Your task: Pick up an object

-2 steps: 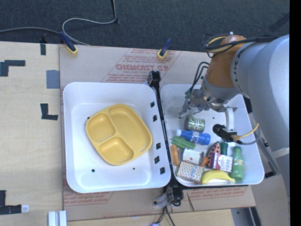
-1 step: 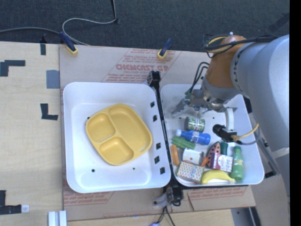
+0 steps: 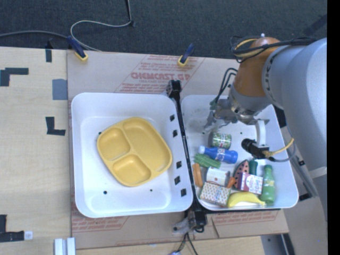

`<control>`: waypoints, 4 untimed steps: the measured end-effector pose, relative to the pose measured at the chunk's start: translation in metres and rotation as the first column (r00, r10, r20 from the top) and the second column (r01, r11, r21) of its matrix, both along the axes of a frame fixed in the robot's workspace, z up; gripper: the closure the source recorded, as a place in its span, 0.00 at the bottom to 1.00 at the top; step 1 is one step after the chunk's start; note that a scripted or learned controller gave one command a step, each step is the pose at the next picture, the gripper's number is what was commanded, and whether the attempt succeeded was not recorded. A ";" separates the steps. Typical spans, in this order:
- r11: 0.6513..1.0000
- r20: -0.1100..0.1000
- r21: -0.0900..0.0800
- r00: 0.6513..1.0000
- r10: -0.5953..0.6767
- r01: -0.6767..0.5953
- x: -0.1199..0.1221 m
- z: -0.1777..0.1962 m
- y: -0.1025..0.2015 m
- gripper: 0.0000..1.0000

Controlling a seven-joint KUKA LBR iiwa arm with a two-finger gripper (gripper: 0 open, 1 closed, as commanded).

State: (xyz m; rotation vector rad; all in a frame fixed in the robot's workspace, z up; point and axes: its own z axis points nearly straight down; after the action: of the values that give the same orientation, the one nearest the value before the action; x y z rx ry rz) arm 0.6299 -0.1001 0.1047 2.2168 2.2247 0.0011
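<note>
A: Start at the bottom edge of the frame. What lies there?

B: In the right bin [image 3: 291, 195], at its lower edge, a yellow banana [image 3: 245, 199] rests beside a patterned box [image 3: 214, 194]. Just above them sit a green bottle [image 3: 267, 184], a small red-labelled packet [image 3: 252, 183] and an orange carrot [image 3: 197, 175].

A: And further up?

B: A blue bottle [image 3: 220, 154] lies on its side mid-bin, with a green-labelled can [image 3: 221, 139] just above it, close but whether touching I cannot tell.

A: The left bin?

B: The left bin [image 3: 87, 195] holds a yellow divided tray [image 3: 134, 151], tilted diagonally near its middle.

A: Where is the gripper?

B: The gripper [image 3: 217, 117] hangs over the upper part of the right bin, just above the can, under the arm's orange band [image 3: 254, 78]. Nothing shows between its fingers; whether they are spread or closed, I cannot tell.

A: Beyond the bins?

B: Cardboard [image 3: 154, 74] with red lettering, two yellow clamps [image 3: 185, 57] at its top edge, and a cable [image 3: 101, 23] on the dark floor at the upper left.
</note>
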 end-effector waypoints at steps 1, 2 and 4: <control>1.000 0.000 0.000 1.000 0.000 0.000 0.000 0.000 0.000 0.00; 1.000 0.002 -0.001 1.000 -0.003 0.003 -0.031 -0.019 -0.001 0.00; 1.000 0.003 -0.002 1.000 -0.002 0.003 -0.031 -0.009 -0.001 0.00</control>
State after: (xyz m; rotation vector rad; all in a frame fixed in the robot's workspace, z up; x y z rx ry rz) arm 0.5993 -0.1009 0.0956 2.2168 2.2192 0.0024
